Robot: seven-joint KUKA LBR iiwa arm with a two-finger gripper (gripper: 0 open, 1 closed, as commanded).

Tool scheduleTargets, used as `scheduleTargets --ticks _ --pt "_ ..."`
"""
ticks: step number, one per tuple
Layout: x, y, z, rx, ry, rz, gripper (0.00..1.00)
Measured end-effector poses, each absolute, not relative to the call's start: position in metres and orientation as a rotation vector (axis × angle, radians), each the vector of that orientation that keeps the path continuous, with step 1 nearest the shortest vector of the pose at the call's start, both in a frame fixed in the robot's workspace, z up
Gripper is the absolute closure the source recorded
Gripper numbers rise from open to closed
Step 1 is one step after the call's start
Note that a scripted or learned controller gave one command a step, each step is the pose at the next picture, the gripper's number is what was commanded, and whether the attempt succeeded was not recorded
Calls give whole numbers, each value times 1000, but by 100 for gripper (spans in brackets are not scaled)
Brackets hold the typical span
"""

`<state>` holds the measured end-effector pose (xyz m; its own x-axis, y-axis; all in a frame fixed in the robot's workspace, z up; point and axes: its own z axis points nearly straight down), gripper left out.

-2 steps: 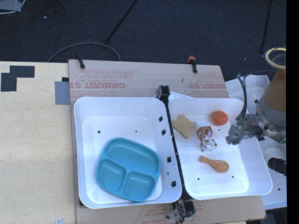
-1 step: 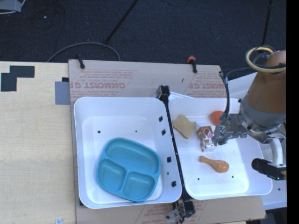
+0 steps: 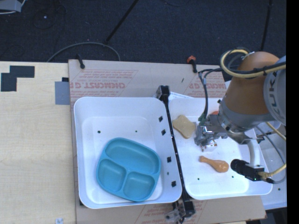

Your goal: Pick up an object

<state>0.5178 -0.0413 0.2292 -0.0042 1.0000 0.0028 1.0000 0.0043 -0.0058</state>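
In the right bin (image 3: 205, 185) lie a tan sponge-like block (image 3: 183, 126) near the divider and an orange-tan drumstick-shaped toy (image 3: 215, 164) further forward. My gripper (image 3: 205, 141) hangs low over the right bin, between the block and the drumstick toy, slightly right of the block. I see nothing held between its fingers, and the wrist hides how they stand. A small orange bit (image 3: 214, 112) peeks out behind the arm.
The left bin (image 3: 88, 120) holds a blue divided plate (image 3: 128, 169) in its front half. A black divider rail (image 3: 169, 139) runs between the two bins. The arm's bulk covers the right bin's far right part.
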Motion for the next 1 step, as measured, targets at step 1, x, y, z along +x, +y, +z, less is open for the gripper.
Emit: scheduleTargets --ticks 1 --pt "522 22 232 -2211 -2225 1 100"
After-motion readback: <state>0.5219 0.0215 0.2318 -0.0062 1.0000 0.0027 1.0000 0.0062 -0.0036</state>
